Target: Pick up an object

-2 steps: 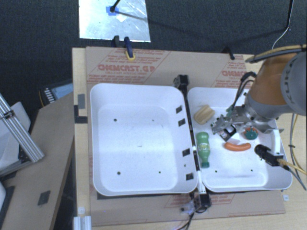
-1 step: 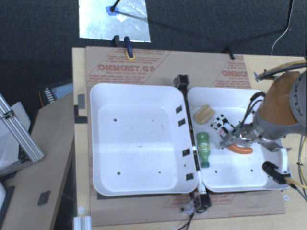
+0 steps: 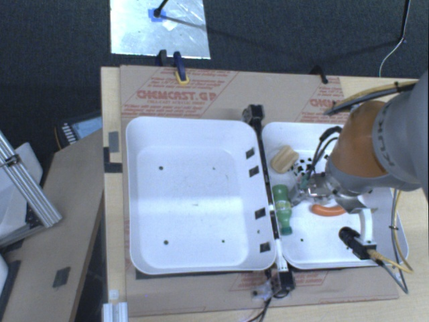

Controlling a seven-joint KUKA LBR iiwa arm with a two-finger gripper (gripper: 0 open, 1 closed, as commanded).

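In the right bin (image 3: 315,253) lie a tan wooden block (image 3: 283,158), a green bottle-like object (image 3: 281,208) along the left wall, an orange sausage-shaped piece (image 3: 326,210) and a small black-and-white spotted object (image 3: 303,166). My gripper (image 3: 305,188) hangs low over the middle of this bin, between the green object and the orange piece, just below the spotted object. The arm's grey and orange body covers the bin's right part. Nothing shows between the fingers.
The left bin (image 3: 144,247) sits beside the right one, with a black divider strip (image 3: 263,180) between them. Both rest on a cardboard sheet (image 3: 194,92). A shiny foil square (image 3: 159,19) lies beyond the bench.
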